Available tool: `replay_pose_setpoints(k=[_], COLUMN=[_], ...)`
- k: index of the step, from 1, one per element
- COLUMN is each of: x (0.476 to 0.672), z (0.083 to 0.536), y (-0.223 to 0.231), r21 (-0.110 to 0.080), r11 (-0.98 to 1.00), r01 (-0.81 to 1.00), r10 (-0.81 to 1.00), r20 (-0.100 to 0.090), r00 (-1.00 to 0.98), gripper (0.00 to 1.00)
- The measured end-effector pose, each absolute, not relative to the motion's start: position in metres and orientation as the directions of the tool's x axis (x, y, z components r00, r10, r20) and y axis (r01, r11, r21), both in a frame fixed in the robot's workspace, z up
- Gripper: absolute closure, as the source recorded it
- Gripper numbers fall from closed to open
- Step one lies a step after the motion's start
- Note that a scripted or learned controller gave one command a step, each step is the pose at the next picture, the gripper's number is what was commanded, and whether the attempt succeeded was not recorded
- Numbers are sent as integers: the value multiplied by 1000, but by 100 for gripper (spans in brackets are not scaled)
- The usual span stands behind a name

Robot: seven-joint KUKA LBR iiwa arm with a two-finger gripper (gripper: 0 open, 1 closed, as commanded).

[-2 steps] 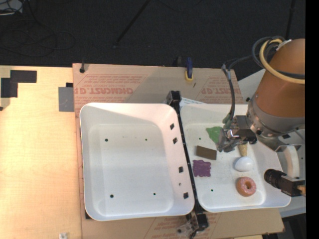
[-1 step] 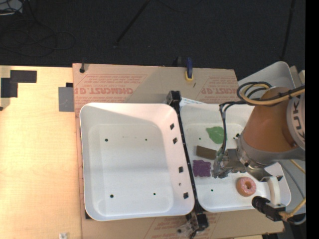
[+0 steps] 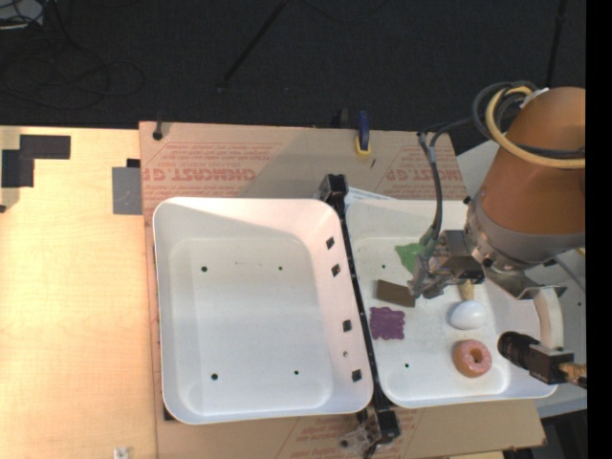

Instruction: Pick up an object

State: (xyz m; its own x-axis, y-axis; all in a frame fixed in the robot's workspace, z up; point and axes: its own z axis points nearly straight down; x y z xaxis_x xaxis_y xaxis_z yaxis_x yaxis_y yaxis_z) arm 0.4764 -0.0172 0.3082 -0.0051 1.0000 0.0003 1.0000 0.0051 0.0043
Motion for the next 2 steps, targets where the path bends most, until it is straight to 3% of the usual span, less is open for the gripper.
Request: replay_pose_setpoints(k=[1, 2], x=[474, 476], z=[189, 302], y=[-43, 15], r21=[-11, 5], r11=[-3, 7], r01=[1000, 1000], r10=[1000, 1000], r20=[1, 2], r00=[3, -7], gripper=[100, 100])
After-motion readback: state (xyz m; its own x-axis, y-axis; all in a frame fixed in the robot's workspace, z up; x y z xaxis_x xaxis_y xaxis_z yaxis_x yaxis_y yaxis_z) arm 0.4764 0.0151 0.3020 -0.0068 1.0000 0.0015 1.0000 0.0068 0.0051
